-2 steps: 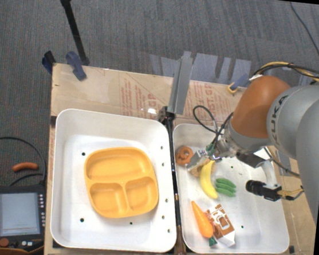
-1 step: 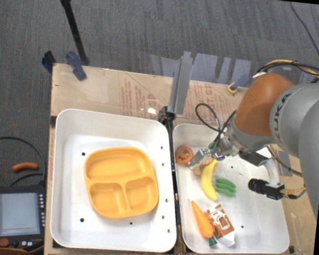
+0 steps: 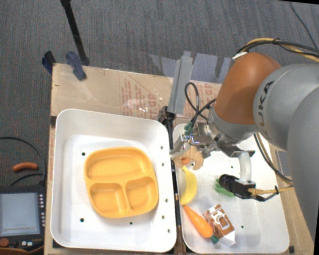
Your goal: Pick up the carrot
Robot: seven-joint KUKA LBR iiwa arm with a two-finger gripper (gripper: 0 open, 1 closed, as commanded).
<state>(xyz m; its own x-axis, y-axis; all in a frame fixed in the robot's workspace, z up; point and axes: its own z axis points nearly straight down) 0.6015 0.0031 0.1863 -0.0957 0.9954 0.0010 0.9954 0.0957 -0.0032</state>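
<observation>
table bears two bins. carrot lies in right bin, just below banana, not lifted. gripper above banana; finger state cannot be told. pickup outstanding.

My grey arm casing looks like smooth, satin-painted metal, and the orange band above my wrist has a soft gloss. Both shallow white bins, the left and the right, look like smooth plastic with a faint sheen. At nine o'clock from me, the yellow three-compartment tray is matt plastic. At six o'clock, the orange carrot looks smooth and slightly glossy, the small brown-and-white carton printed paper, the yellow banana waxy. The bench top is dull brown cardboard; the grey floor is rough carpet.
</observation>
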